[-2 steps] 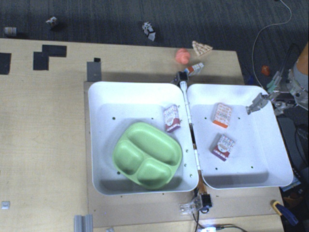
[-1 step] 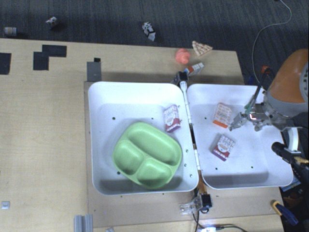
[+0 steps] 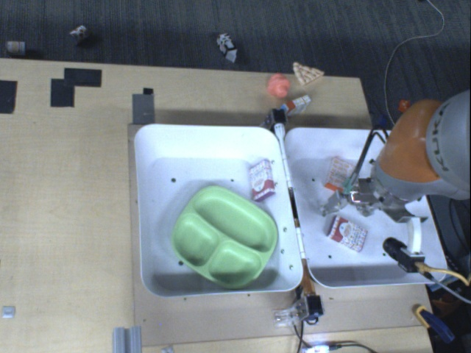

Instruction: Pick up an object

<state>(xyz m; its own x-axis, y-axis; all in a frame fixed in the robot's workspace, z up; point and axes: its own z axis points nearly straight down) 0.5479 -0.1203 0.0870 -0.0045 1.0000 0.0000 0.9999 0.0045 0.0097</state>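
Lowest in the frame, right of centre, we see a flat red-and-white packet [image 3: 347,234] on the smooth floor of the right bin [image 3: 316,197], just below the gripper [image 3: 340,198]. We cannot tell how far its fingers are parted or whether they hold anything. We judge a straight descent best, since thin packets slide. Left of centre, a glossy green divided plate [image 3: 224,234] fills the left bin [image 3: 158,197].
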